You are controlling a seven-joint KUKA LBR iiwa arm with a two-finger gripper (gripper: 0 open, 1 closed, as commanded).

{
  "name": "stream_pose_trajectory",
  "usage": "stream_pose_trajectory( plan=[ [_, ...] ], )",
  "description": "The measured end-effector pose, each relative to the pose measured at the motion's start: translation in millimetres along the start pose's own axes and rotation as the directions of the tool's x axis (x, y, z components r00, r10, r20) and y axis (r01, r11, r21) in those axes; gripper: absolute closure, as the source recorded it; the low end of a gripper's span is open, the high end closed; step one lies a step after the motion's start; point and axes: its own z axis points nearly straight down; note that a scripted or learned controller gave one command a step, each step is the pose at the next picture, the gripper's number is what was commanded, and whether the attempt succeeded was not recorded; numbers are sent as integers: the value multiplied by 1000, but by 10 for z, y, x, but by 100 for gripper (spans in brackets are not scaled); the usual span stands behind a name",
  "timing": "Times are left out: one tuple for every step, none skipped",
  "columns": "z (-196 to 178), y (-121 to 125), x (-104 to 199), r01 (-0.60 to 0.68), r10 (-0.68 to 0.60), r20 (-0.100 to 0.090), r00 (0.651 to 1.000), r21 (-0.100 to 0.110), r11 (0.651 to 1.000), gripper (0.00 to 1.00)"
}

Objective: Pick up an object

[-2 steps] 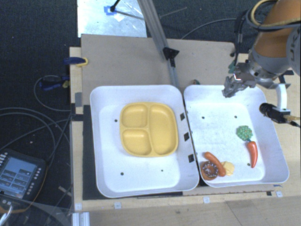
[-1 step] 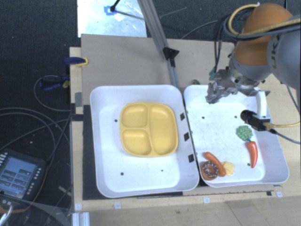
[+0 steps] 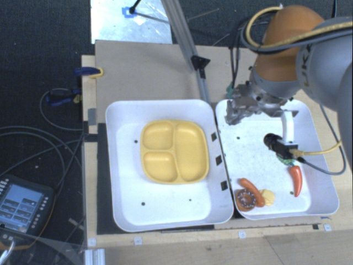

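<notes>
My gripper [image 3: 236, 112] hangs over the far left corner of the right bin [image 3: 322, 164], with nothing seen in it. A red-orange chili pepper [image 3: 297, 180] lies near that bin's right wall. At the bin's near edge sit a red-orange sausage [image 3: 250, 186], a brown doughnut [image 3: 244, 199] and a small pale yellow piece [image 3: 268, 196], close together. All of these lie well in front of the gripper and apart from it.
The left bin [image 3: 124, 203] holds a yellow divided plate [image 3: 175, 151] in its middle. A grey pole [image 3: 182, 29] slants over the bench behind the bins. Cables and a handheld pendant [image 3: 21, 203] lie on the floor at left.
</notes>
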Motion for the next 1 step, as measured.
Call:
stream_pose_trajectory(
  plan=[
    [-10,-134,586,1,-1,0,1000,1,1000,100]
  ],
)
